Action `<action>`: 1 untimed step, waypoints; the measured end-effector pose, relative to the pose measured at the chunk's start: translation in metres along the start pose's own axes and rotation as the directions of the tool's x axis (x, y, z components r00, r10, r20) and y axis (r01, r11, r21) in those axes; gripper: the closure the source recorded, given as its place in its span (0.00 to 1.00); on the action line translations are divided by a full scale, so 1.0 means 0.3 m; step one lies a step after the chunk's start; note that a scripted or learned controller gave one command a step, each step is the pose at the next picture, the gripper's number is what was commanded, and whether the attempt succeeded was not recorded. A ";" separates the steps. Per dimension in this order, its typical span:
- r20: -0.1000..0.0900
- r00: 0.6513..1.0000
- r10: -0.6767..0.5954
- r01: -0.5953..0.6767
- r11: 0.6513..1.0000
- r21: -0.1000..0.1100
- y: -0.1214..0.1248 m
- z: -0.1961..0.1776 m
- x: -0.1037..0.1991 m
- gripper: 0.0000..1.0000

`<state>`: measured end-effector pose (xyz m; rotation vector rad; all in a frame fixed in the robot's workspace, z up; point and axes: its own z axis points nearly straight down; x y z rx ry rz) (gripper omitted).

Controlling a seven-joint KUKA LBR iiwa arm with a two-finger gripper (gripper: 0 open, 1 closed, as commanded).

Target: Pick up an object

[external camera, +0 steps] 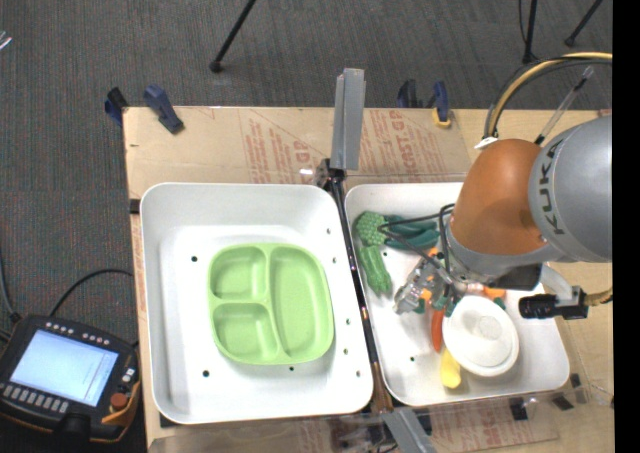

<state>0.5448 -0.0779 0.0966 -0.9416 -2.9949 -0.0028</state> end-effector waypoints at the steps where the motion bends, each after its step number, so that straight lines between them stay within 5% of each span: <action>1: 0.009 1.000 0.022 -0.022 1.000 -0.006 0.195 -0.315 0.153 1.00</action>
